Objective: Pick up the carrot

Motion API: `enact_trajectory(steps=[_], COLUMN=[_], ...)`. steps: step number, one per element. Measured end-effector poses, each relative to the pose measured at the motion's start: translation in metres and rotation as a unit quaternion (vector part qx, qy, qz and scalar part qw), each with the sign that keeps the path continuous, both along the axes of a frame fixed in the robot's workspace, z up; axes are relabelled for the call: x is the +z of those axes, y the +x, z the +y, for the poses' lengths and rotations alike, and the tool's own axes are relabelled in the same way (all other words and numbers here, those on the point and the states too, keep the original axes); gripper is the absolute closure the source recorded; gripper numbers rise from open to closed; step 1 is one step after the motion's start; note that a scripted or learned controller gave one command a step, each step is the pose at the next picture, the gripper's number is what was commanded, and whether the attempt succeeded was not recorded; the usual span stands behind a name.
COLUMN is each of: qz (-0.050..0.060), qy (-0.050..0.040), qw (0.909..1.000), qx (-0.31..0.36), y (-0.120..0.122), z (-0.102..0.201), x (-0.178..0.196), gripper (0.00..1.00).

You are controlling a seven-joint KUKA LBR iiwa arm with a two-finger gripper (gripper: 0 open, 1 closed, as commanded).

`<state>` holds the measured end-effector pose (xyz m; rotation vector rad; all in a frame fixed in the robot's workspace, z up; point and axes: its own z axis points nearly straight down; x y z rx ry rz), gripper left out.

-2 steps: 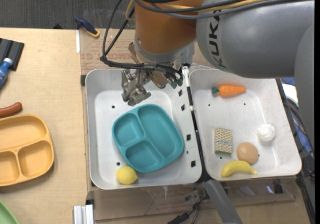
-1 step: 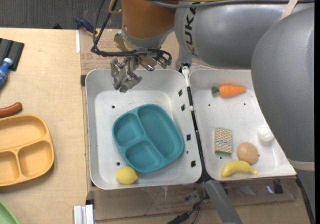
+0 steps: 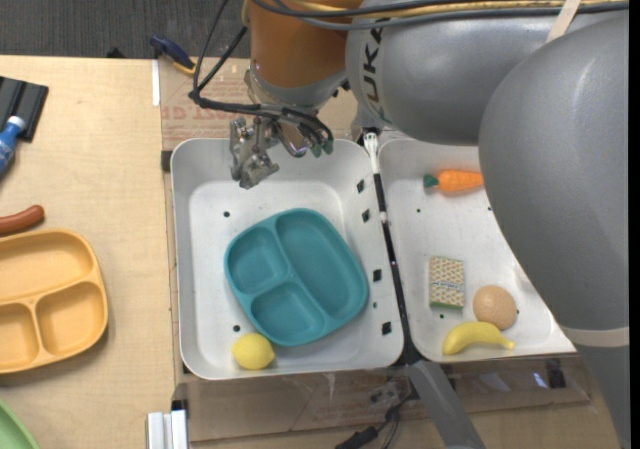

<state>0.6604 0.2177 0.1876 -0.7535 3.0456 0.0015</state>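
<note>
Carrot (image 3: 458, 181), orange with green tip, lies unheld; claw (image 3: 250, 169) state unclear.

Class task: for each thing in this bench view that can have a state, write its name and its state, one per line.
gripper: over left bin, holding nothing visible
carrot: lying in right bin, untouched
teal tray: flat, compartments bare
banana: lying beside egg
lemon: resting against tray's edge

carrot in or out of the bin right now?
In. The carrot lies on the floor of the right bin, near its far edge, untouched.
</note>
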Motion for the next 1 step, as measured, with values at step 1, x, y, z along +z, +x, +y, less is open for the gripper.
enact_trajectory(steps=[1], qz=[0.0], qy=[-0.0003], qw=[0.9972], qx=[0.075], y=[-0.0001], z=[0.0098], x=[-0.0139], gripper=[1.0])
